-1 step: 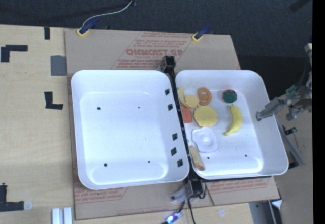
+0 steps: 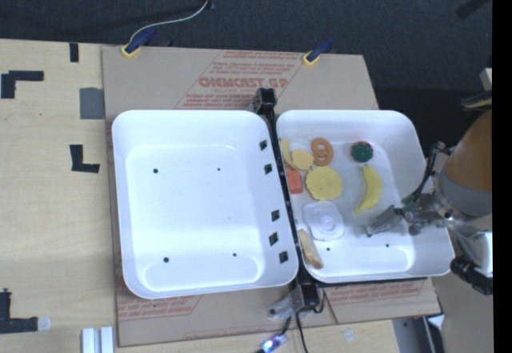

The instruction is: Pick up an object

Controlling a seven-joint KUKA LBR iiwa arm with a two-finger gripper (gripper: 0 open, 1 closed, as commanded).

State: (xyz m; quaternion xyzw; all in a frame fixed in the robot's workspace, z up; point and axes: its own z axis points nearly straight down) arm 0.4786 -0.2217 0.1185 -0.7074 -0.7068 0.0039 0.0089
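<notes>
Camera view gives you the end effector (image 2: pixel 382 221) low inside the right shallow white plastic bin (image 2: pixel 400 126), reaching in from the right; you cannot tell its grasp state from this slant. Just beside it, up and to the left, lies the curved yellow banana (image 2: pixel 370 188). Farther left sit a round yellow disc (image 2: pixel 324 182), an orange ring (image 2: pixel 322 150), a dark green ball (image 2: pixel 362 152) and a clear round lid (image 2: pixel 324 222). The left white bin (image 2: pixel 128 135) adjoins it on the tabletop (image 2: pixel 48 207).

Red print on the cardboard sheet

"CHEMCAST GP" is showing in red capitals on the brown cardboard sheet (image 2: pixel 240 79) lying under the two white bins, just behind them; the smaller red lines around it are staying too blurred to read.
</notes>
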